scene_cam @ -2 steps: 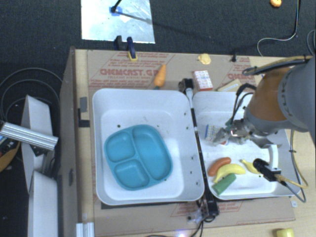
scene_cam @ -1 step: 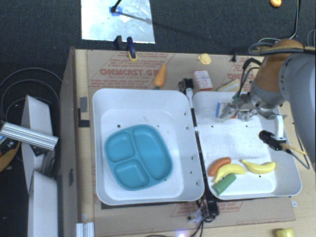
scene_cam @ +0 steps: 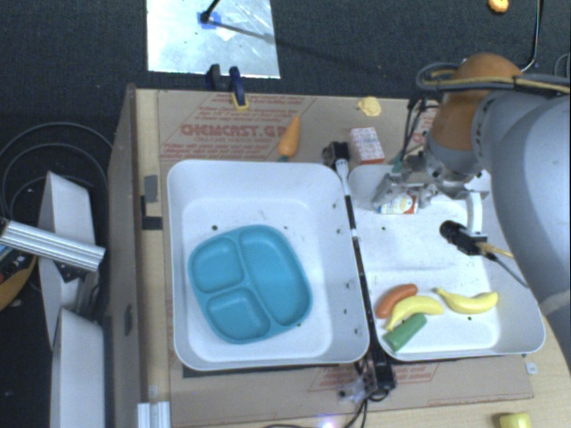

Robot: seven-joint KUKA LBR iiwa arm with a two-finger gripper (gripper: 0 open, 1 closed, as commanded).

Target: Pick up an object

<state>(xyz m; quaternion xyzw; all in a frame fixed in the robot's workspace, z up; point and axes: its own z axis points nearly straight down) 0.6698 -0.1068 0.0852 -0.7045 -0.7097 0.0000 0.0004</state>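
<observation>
Faintly, red "CHEMCAST" lettering crosses the cardboard sheet [scene_cam: 234,125].

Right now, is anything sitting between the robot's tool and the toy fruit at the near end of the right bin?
Nothing visible blocks the way. The tool sits at the far end of the right bin beside a small carton. Bare white floor lies between it and the sausage, two bananas and green piece.

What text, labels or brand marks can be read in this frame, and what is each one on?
"CHEMCAST GP", red print on the cardboard sheet behind the left bin; last letters uncertain.
Small carton beside the carrot: red print, too blurred to read.
Packet under the hand: too small to read.
</observation>
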